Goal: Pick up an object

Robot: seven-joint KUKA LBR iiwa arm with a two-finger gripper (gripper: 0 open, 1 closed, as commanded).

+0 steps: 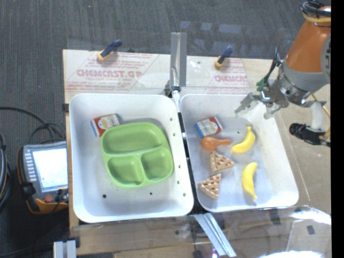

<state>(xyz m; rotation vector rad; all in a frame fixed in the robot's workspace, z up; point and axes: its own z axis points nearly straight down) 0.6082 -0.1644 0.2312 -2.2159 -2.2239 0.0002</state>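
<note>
Fingers [256, 105] spread above upper banana [244, 141]

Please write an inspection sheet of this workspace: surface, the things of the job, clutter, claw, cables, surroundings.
Surface: two white bins, left bin and right bin, on a board with two clamps.
Job's things: right bin holds two bananas, a small carton, a toy drumstick, two pizza slices. Left bin holds a green divided tray and a second carton.
Clutter: nothing seen.
Claw: claw open above the right bin's far edge, holding nothing.
Cables: black cables on the floor at left.
Surroundings: teach pendant at left, dark carpet.
</note>
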